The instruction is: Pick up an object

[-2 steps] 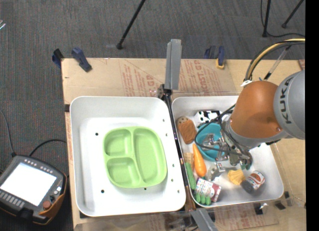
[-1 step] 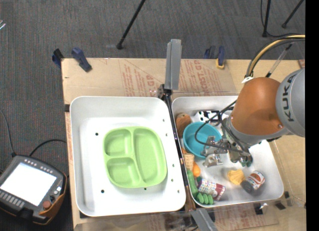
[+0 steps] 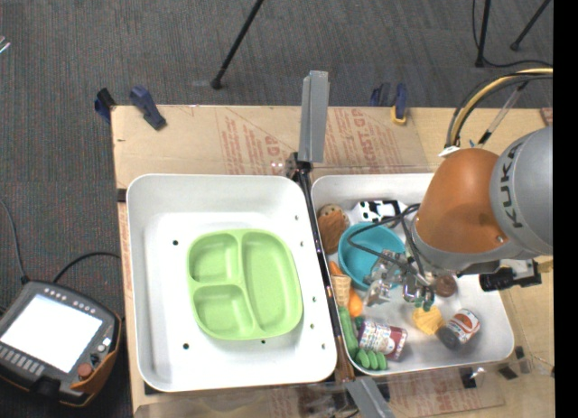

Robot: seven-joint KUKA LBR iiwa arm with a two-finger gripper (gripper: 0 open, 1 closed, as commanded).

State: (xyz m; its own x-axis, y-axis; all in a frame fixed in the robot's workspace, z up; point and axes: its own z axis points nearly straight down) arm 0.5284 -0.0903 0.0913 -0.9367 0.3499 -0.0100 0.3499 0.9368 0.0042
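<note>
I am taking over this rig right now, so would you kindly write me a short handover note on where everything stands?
Pincer: low in the right white bin, over the clutter beside the blue bowl; whether it holds anything cannot be told.
Right bin also holds a red-labelled can, a small grey and red can, a yellow piece, green items and a brown toy.
Left white bin: green divided plate.
Done: arm reached into the bin.
Left: a confirmed grasp and lift.

Dark grey ribbed carpet floor [image 3: 108,28], black stand legs [image 3: 246,30] crossing the carpet at top, cardboard-covered surface [image 3: 226,132], blue clamps [image 3: 144,106] on its back edge, handheld control pendant [image 3: 56,335] with lit screen at lower left, black cable [image 3: 63,272] beside it.
</note>
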